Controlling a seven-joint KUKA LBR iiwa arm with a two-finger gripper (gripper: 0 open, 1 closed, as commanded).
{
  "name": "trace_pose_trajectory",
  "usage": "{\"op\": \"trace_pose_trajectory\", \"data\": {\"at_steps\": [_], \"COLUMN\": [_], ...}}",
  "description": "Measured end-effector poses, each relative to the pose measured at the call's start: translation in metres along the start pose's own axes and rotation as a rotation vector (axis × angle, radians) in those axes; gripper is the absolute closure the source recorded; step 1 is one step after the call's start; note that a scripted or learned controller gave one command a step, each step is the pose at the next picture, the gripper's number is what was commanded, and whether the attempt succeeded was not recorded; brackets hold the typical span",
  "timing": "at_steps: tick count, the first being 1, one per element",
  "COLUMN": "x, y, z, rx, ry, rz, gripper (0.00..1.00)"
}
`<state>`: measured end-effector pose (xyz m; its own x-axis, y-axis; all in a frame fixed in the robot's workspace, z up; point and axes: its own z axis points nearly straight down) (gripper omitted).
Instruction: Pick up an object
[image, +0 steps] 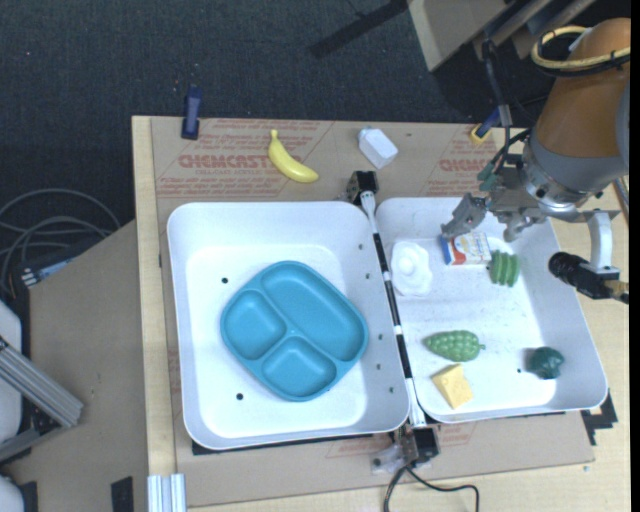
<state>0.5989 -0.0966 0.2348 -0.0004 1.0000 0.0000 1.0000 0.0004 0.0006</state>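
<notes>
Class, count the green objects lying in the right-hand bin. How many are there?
3: a striped green one beside the gripper, a bumpy one mid-bin, a dark one near the right wall. The arm may hide others.

A blue plastic 3-compartment tray (292, 328) lies in the left white shallow bin (195, 245). Beyond the bins, on the brown cardboard sheet (160, 300) (red lettering printed on it), rest a yellow toy banana (289, 160), a small white block (378, 147) and a dark blue marker-like stick (191, 112)
</notes>
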Motion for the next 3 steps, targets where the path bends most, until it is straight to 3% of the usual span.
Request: {"op": "trace_pose_trajectory", "data": {"at_steps": [1,2,3], "x": [-0.041,-0.041,0.051], "y": [0.025,0.026,-0.015], "z": [0.151,0.140,0.050], "rx": [0.002,-0.001,-0.001], "ry": [0.000,-0.001,0.001], "rz": [0.001,0.001,-0.002], "gripper": [0.00,1.00,1.00]}}
